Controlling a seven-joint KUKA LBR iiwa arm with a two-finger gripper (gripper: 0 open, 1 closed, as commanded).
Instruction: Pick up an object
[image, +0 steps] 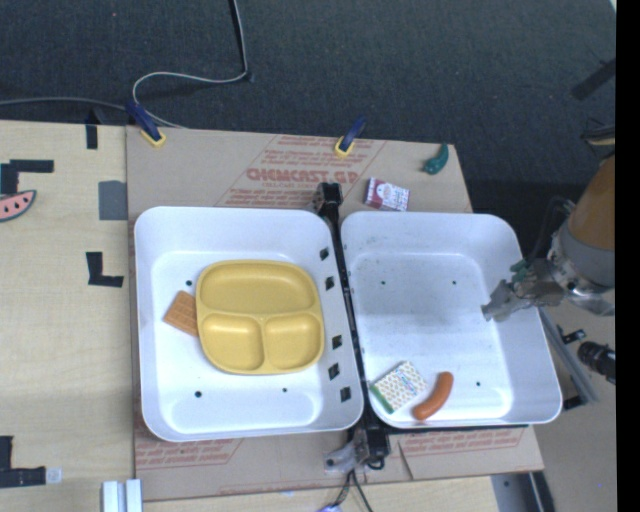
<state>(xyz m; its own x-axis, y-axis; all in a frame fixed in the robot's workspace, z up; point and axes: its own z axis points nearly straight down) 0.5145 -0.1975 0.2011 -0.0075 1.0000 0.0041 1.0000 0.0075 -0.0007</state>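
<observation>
**A:** What does the scene show?

**B:** Two shallow white bins sit side by side on a worktop (60, 330). The left bin (160, 240) holds a yellow divided plate (262, 315) with a tan cracker-like piece (181, 314) tucked under its left edge. The right bin (500, 240) holds a small patterned packet (399, 386) and, just beside it, an orange sausage-shaped toy (433, 396), both near the front wall.

**A:** And the arm?

**B:** It reaches in from the right. Its hand (498, 306) hangs over the right bin's right side, well apart from both small items. I cannot tell whether it is spread or pressed together, and nothing is visible in it.

**A:** How should the pick go?

**B:** The sausage looks like the easiest target. I would bring the hand toward the front of the bin, centre it over the sausage's middle, and close across its narrow width. The packet lies close and the bin wall is near, so a straight descent should avoid nudging either.
</observation>
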